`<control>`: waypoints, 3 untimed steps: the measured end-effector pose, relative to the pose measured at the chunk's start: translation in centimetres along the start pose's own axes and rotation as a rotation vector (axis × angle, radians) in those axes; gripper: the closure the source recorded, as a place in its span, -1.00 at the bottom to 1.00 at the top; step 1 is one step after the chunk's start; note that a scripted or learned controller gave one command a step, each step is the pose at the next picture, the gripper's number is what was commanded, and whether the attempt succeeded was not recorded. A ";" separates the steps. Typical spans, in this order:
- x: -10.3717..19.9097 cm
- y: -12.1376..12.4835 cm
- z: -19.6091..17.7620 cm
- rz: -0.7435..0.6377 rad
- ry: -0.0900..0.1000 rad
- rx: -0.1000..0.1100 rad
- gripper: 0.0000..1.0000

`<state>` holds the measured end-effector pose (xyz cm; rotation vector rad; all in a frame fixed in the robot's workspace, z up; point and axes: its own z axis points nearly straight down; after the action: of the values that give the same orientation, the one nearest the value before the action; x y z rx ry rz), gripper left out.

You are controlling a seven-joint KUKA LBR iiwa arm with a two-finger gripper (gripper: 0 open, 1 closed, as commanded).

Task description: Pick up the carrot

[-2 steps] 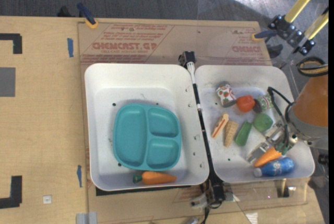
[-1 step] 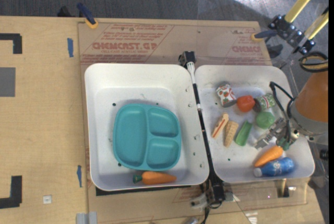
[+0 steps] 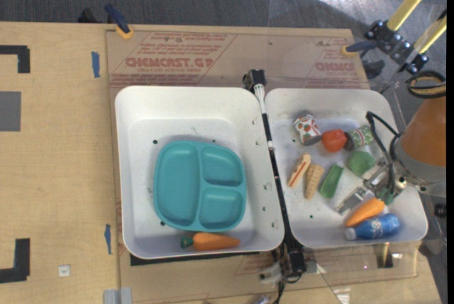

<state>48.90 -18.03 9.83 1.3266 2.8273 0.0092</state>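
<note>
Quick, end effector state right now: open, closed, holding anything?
End effector: cannot be told. It is low in the right bin, right above a carrot; no carrot visibly between its tips.

Bright toys against white bins

Both bins (image 3: pixel 135 111) are plain white; the left holds a teal divided plate (image 3: pixel 200 186) and an orange carrot (image 3: pixel 213 241) with a green top. On the right: a second orange carrot (image 3: pixel 367 210), a blue bottle (image 3: pixel 374 227), a red tomato (image 3: pixel 334 140), green pieces (image 3: pixel 330 181) and a red-and-white patterned can (image 3: pixel 306 127).
</note>
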 end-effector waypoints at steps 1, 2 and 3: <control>-0.1 0.3 -0.8 0.000 -0.004 -0.005 1.00; -0.1 0.3 -0.8 0.000 -0.003 -0.004 -1.00; -0.4 -1.0 1.1 -0.243 0.012 0.006 -1.00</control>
<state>48.38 -19.02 8.77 0.9783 2.9792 0.0047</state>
